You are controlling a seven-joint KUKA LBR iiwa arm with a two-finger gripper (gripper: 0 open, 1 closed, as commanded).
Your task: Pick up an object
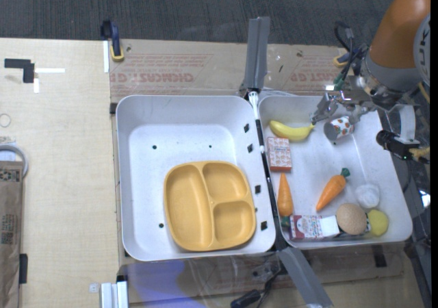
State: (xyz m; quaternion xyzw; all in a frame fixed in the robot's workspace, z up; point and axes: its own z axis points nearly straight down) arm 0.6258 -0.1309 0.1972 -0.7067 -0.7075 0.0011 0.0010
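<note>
Gripper [328,106], finger state cannot be told, hangs at right bin's [400,183] far edge by banana [291,130] and cup [339,129]; descent risks striking the rim.

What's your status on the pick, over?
Claw over right bin's far edge, nothing seen held. Banana and small mug lie close below. Carrots, boxes, balls crowd the near end.

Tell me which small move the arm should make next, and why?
Probably lower the gripper a little toward the banana. It hovers at the right bin's far edge, just right of the banana, with nothing seen between its fingers.
</note>
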